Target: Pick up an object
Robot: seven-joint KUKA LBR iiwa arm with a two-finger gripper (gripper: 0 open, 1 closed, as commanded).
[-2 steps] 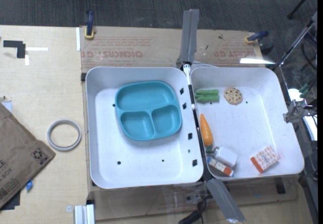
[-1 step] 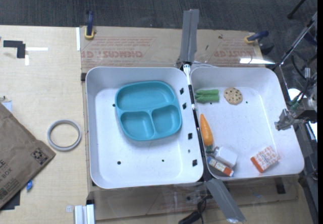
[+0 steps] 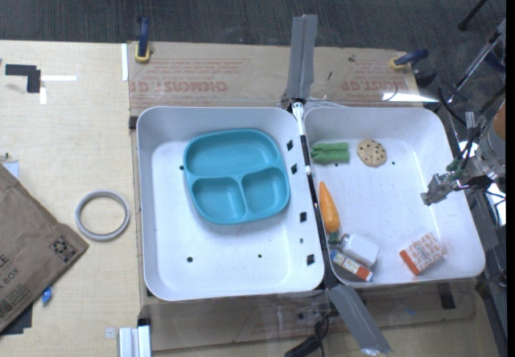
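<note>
Over on the right edge of the right bin, I've got the gripper hanging above bare floor, and honestly I can't tell how it's set; it's tiny and blurry, with the arm mostly cut off. Nothing's in it that I can see. Cookie, green toy, carrot and orange-white carton sit well apart from it. Blue divided plate fills the left bin.

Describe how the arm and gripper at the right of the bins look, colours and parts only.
The gripper is a small grey metal piece with thin fingers, and a bit of green shows just behind it. Dark cables run down past it along the right bin. A blurred orange patch of the arm shows at the edge.
</note>
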